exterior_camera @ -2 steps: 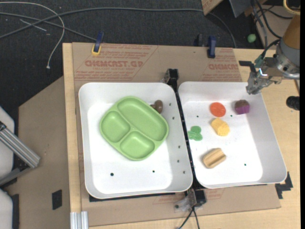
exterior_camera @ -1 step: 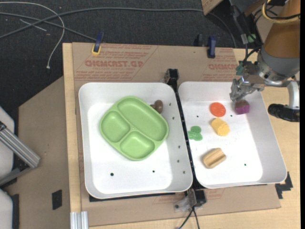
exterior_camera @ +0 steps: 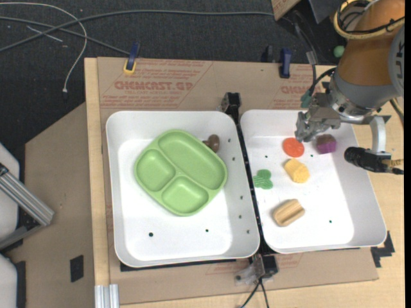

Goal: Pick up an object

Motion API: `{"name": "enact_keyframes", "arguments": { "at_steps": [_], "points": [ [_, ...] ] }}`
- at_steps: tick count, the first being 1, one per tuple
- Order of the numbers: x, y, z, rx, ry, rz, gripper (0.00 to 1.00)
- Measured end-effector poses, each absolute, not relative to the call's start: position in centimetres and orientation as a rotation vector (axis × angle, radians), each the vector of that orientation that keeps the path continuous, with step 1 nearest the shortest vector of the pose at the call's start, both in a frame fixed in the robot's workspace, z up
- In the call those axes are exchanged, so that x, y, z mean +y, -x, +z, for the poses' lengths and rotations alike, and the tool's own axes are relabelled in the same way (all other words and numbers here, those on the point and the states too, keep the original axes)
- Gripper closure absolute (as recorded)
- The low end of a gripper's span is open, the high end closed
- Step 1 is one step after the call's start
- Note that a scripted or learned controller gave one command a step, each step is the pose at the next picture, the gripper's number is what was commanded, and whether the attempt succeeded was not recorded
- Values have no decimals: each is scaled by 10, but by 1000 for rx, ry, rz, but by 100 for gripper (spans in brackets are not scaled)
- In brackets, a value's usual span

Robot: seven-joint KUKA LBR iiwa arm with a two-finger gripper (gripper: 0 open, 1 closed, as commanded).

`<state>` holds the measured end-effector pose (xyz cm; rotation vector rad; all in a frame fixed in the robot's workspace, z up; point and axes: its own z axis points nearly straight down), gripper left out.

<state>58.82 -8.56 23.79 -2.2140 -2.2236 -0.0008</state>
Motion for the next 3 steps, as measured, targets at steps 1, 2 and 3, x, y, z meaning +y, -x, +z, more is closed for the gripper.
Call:
{"name": "enact_keyframes", "arguments": {
  "at_steps": [1, 2, 3],
  "points": [
    [-33, -570, 226, -2224, 2211, 1, 100],
    [11, -547, 222, -2223, 2213, 1, 100],
    [62, -533, 233, -2226, 2212, -2, 100]
  ]
}}
